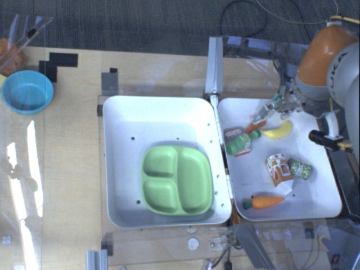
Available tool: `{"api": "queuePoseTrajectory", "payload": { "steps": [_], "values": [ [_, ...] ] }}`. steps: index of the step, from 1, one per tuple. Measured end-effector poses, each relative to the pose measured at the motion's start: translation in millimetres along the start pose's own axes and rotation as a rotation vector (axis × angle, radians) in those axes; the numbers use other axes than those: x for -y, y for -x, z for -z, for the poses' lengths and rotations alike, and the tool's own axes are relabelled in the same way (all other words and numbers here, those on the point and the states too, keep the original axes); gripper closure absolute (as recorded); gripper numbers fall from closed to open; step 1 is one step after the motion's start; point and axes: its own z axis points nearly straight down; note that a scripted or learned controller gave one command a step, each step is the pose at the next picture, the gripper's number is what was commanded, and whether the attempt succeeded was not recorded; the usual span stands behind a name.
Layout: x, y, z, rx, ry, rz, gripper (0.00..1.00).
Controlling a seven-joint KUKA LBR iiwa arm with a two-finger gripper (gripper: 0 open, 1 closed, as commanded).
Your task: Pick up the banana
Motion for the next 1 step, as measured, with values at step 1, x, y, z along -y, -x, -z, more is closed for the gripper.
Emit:
{"api": "queuePoseTrajectory", "payload": {
  "steps": [1],
  "values": [
    [0.9,0.2,-0.1,0.004,-0.002,0.041,0.00]
  ]
}}
